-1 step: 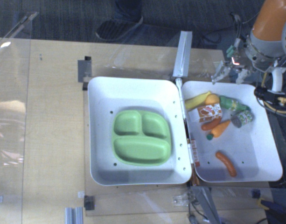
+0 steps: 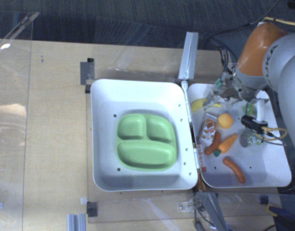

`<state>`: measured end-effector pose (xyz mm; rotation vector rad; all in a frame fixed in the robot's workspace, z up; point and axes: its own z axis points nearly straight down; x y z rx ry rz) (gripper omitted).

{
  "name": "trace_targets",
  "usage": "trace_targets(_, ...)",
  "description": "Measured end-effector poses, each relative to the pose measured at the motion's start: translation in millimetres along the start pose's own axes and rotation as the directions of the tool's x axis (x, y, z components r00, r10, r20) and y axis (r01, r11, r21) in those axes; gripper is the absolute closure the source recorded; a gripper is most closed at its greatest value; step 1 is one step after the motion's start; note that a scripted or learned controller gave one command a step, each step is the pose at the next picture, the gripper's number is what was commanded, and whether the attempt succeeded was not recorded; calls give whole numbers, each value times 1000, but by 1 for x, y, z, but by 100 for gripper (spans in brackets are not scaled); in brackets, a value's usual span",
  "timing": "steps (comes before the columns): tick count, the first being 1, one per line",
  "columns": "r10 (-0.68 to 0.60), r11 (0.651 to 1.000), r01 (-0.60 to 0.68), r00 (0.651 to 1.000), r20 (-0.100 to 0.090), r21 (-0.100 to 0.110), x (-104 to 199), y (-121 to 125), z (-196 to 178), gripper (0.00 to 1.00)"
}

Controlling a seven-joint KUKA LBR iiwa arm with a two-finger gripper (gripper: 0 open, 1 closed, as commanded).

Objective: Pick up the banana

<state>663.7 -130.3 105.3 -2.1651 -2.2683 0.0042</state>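
Your metal two-finger gripper (image 2: 215,96) sits beside the curved yellow banana (image 2: 198,104), apparently touching; grip state unclear, hugging the right white bin's (image 2: 277,174) ten-o'clock wall.

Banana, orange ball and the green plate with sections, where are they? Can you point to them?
Yellow banana (image 2: 197,104), camera view: on its visible yellow curve, near the right bin's left wall.
Small round orange ball (image 2: 225,121), camera view: on its middle.
Green plastic divided plate (image 2: 146,141), camera view: on the ridge between its compartments, in the left bin.

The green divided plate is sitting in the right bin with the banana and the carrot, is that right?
Not quite. The camera view shows the green divided plate alone in the left bin. The banana and carrot do lie in the right bin.
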Motion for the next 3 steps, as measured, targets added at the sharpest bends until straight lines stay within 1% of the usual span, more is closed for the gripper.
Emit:
trace_targets(1, -5, 1000, 5, 1000, 7, 12, 2, 3, 14, 0)
trace_targets(2, -13, 1000, 13, 1000, 3, 21, 6, 3, 11, 100)
trace_targets(3, 336, 942, -336, 942, 0, -11, 41, 8, -170, 100)
